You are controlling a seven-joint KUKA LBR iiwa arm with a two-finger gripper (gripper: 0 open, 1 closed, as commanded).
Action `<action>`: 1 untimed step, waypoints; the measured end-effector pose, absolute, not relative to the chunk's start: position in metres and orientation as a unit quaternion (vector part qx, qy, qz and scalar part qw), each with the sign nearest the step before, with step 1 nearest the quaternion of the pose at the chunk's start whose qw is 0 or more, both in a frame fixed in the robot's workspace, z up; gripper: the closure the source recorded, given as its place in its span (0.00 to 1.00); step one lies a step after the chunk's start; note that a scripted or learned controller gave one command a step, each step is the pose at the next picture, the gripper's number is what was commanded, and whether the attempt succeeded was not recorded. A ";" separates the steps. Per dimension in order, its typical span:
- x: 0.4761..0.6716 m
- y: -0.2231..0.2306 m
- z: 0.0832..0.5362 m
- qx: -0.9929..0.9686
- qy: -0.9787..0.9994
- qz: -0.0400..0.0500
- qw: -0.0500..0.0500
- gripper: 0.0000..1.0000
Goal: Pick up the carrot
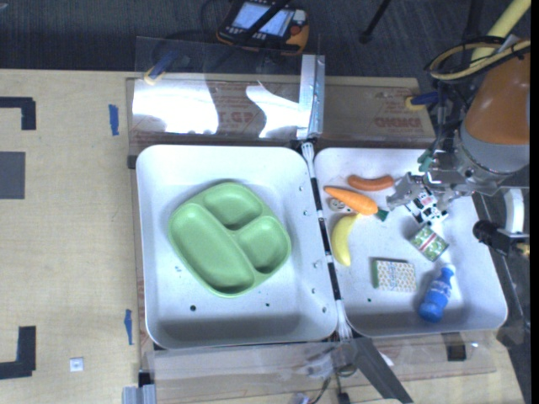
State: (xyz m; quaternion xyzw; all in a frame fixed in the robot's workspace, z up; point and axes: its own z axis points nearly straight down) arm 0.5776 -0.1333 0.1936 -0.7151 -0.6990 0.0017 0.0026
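Left bin (pixel 160 225): green divided plate (pixel 229 238) lying at centre. Right bin (pixel 480 310): carrot (pixel 352 199) lying beside sausage (pixel 370 182), banana (pixel 342 238) below them, blue bottle (pixel 436 295) resting lower right. Gripper (pixel 406 194) hovering right of carrot, fingers apart, gripping nothing

An orange carrot (pixel 352 199) with a green tip, an orange-red sausage (pixel 370 182), a yellow banana (pixel 342 239), a blue bottle (pixel 436 294), a speckled sponge (pixel 394 275), a green divided plate (pixel 229 236).
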 end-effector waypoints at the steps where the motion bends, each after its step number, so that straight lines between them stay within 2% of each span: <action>1: 0.610 -0.102 0.129 -0.605 -0.796 0.001 0.003 0.00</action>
